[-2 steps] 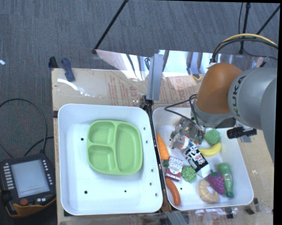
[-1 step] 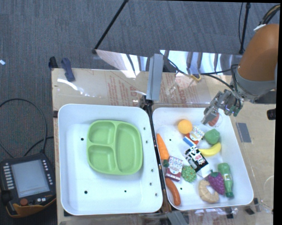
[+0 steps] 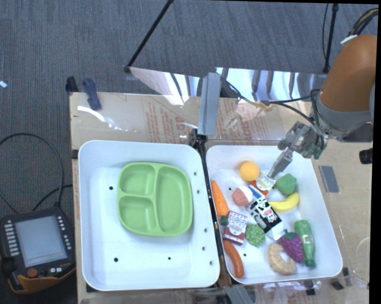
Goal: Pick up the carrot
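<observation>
Carrot (image 3: 219, 199): lies lengthwise along the left wall of the right bin (image 3: 329, 212), at about 9 o'clock from that bin's middle, its narrow end pointing to 12 o'clock; nothing rests on top of it
Gripper (image 3: 270, 177): hangs over the upper middle of the right bin, at about 2 o'clock from the carrot and well apart from it, slanting down from the wrist at the 1 o'clock corner
Jaws: the two fingers read as one thin bar; I cannot tell whether they stand apart or closed, and nothing is seen between them
Near the tip: an orange ball (image 3: 250, 171) just at 10 o'clock of it, a small red-and-white pack (image 3: 262, 182) right under it, a green pepper (image 3: 287, 183) at 3 o'clock, a banana (image 3: 285, 202) at 5 o'clock
Beside the carrot: a pink block (image 3: 241, 196) at 3 o'clock, a printed carton (image 3: 236, 224) at 5 o'clock, a sausage (image 3: 234, 258) further down at 6 o'clock
Left bin (image 3: 94, 238): holds a green divided plate (image 3: 156, 199)
Progress, judged: carrot not yet reached
Risk one: a descent from here would likely land on the pack or the ball, since the tip sits over them and not over the carrot
Risk two: the carrot hugs the bin wall, so one finger may strike the rim or find no room on that side
Risk three: the sausage is similar in shape and colour, so it could be mistaken for the target
</observation>
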You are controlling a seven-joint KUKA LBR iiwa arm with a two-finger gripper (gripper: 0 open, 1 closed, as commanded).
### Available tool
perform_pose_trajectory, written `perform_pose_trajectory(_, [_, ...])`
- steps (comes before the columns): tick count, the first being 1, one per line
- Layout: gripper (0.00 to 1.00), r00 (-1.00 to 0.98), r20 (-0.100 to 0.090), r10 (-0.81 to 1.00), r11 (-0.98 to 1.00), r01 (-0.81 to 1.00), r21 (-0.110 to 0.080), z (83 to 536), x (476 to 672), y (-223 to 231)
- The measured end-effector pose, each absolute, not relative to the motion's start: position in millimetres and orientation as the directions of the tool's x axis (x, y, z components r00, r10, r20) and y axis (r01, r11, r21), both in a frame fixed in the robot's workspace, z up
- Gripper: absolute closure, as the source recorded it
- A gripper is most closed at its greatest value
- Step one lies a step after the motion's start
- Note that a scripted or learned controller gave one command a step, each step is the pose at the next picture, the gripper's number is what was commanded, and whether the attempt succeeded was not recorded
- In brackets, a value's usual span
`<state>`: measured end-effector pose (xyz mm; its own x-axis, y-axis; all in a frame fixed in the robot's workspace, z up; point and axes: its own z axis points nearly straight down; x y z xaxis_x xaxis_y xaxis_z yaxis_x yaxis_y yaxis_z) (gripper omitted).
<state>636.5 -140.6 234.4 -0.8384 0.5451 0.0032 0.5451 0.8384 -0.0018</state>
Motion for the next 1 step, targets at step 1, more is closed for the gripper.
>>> perform_pose_trajectory(1, [0.00, -0.776, -0.024, 0.631, 0.776, 0.630, 0.021, 107.0, 644.1, -94.1])
